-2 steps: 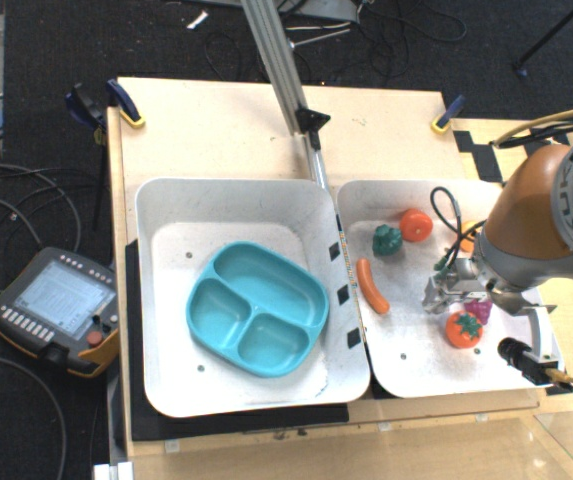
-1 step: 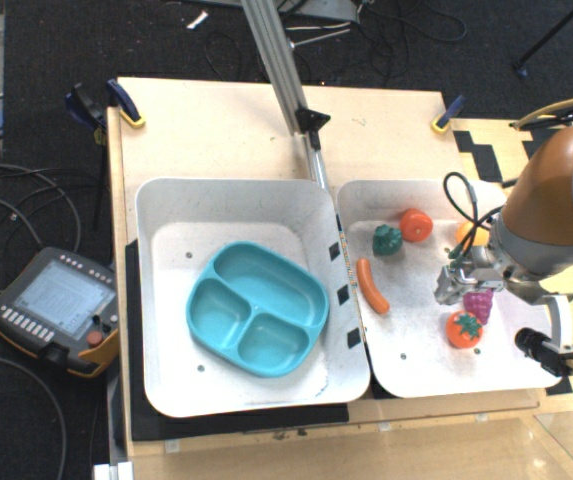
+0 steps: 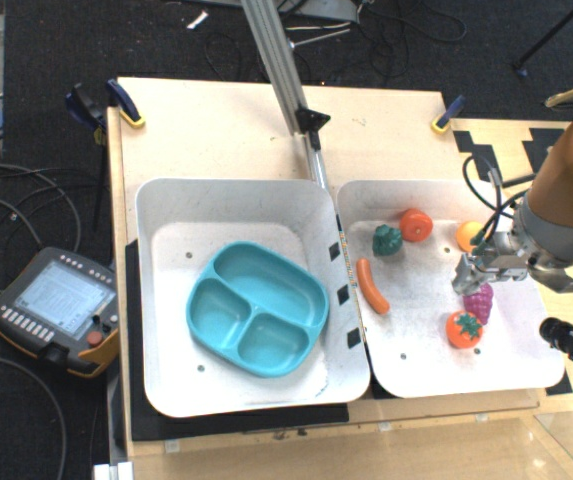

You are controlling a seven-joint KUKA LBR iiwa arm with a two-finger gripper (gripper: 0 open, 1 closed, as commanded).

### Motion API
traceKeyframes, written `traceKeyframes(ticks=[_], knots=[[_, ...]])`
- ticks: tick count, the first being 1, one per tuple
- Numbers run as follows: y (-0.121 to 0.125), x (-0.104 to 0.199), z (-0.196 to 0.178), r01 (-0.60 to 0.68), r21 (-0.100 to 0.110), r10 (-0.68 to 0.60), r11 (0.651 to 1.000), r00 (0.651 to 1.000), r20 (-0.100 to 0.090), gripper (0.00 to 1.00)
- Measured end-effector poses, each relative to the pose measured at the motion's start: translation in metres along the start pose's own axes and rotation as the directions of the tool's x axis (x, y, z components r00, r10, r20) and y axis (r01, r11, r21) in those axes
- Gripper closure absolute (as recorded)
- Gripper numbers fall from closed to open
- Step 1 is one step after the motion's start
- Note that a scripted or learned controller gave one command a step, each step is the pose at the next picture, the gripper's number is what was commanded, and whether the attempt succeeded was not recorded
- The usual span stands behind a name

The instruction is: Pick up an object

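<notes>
Right white bin, jaws over purple grapes, opening unclear

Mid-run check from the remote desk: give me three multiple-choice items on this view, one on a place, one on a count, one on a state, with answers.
1. Where does the teal divided tray lie?
A. left bin
B. right bin
C. on the bare bench

2. How many compartments does the tray have?
A. two
B. three
C. five

3. How does the orange sausage stand to the pincer?
A. clamped in it
B. lying apart from it on the bin floor
C. lifted above the bin

Answers: 1 A, the tray sits within the left bin. 2 B, its ridges mark three wells. 3 B, the sausage lies near the right bin's left wall, while the pincer hangs over the purple grapes.
</notes>
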State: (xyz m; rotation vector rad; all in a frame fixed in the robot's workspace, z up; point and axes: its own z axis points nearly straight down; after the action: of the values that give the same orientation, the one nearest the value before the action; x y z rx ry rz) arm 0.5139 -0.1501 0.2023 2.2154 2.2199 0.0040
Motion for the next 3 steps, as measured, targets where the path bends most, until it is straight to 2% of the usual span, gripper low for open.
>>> traceKeyframes(ticks=[1, 2, 3], knots=[[0.002, 0.0, -0.053, 0.001, -0.001, -0.001, 1.0, 1.0, 0.0, 1.0], [0.003, 0.056, -0.059, 0.007, 0.004, -0.007, 1.0, 1.0, -0.003, 1.0], [0.0, 0.108, -0.044, 0.006, 0.007, -0.006, 1.0, 1.0, -0.004, 1.0]])
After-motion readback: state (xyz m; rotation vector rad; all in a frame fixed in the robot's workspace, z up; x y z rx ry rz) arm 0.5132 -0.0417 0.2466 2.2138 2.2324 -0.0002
